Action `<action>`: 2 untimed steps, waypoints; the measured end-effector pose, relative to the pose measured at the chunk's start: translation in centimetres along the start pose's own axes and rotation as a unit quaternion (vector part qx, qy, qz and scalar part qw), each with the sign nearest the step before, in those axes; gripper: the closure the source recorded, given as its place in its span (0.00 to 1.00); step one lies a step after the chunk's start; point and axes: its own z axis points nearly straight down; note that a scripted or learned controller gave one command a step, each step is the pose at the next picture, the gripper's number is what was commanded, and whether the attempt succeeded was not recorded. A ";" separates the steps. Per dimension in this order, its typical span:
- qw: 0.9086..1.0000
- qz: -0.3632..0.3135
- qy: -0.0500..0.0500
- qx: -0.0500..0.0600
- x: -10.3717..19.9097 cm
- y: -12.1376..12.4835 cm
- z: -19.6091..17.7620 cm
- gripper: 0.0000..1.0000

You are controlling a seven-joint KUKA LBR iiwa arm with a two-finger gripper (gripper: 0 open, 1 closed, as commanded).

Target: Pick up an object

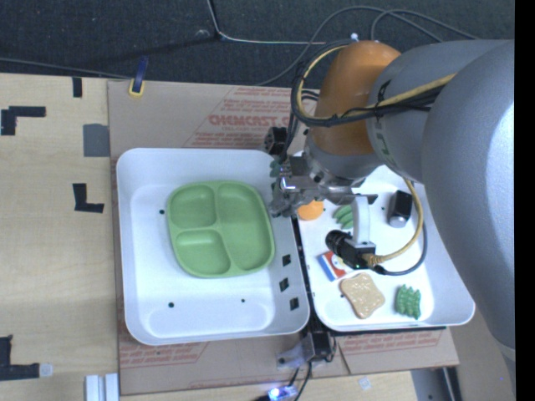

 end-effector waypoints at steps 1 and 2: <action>1.000 0.000 0.000 0.000 5.1 1.3 0.7 1.00; 1.000 0.002 -0.001 0.000 4.8 1.3 0.7 0.00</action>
